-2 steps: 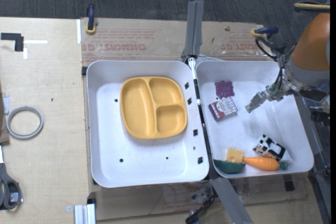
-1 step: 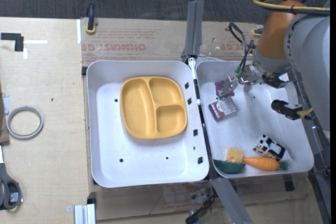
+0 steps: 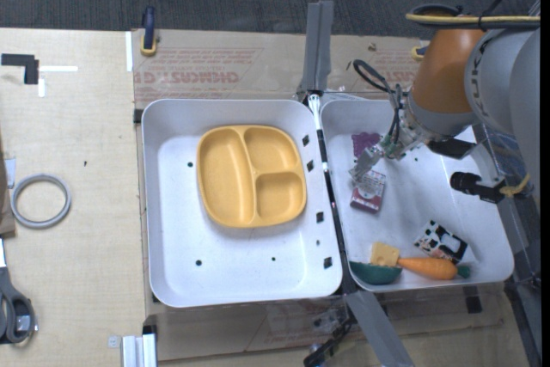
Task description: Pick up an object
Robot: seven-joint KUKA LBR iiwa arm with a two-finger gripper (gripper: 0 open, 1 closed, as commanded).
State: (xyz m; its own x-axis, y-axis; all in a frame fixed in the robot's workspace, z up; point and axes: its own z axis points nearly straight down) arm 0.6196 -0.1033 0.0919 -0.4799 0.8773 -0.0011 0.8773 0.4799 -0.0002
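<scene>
Plate (image 3: 252,176), yellow and divided, sits mid-left bin (image 3: 163,211); ignore it. In the right bin (image 3: 490,262), the gripper (image 3: 371,163) hangs spread over the small card packet (image 3: 368,192), its nearest target. Lower straight, straddle the packet edges, then close. Carrot (image 3: 427,268) and teal bowl (image 3: 375,273) lie at 5 o'clock, well apart.

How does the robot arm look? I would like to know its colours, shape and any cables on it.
The arm has thick, rounded grey segments and an orange band above the wrist. Black cables loop beside the wrist. The gripper is small, metallic grey, with two thin fingers.
</scene>
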